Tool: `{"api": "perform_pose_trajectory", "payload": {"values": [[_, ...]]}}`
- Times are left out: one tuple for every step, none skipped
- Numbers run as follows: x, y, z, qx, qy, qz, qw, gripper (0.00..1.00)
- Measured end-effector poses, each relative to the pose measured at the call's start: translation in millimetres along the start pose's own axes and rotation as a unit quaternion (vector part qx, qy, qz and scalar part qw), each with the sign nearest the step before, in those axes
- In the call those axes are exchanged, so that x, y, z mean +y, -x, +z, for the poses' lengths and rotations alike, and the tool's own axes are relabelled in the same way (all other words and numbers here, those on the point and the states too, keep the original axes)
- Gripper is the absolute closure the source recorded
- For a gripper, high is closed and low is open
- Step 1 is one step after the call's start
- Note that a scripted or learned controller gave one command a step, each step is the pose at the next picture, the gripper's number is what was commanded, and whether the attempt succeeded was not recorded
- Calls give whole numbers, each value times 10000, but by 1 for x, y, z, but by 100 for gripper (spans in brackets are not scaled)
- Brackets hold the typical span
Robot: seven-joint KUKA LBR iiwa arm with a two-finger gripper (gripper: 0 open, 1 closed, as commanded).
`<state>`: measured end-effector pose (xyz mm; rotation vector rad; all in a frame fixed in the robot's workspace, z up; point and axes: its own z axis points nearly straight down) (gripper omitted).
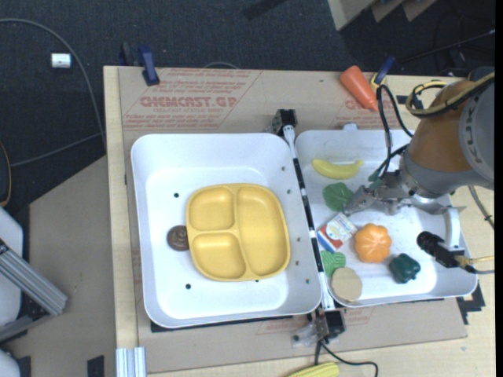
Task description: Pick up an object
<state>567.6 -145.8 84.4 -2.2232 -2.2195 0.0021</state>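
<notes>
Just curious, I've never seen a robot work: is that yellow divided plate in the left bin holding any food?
Empty. The yellow plate lies flat in the left bin, and all three compartments show bare yellow.

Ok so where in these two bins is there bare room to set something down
Left bin: bare floor along the far wall above the yellow divided plate, and a strip near the front rim. The right bin is crowded: banana, green leafy piece, orange, dark green pepper, round cracker, with the gripper among them.
</notes>
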Motion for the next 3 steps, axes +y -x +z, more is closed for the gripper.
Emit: {"api": "perform_pose_trajectory", "payload": {"values": [[-62,-18,0,7,1,-5,10000,0],[-61,-18,-10,6,14,-4,10000,100],[-10,-70,-101,7,12,-16,10000,100]]}}
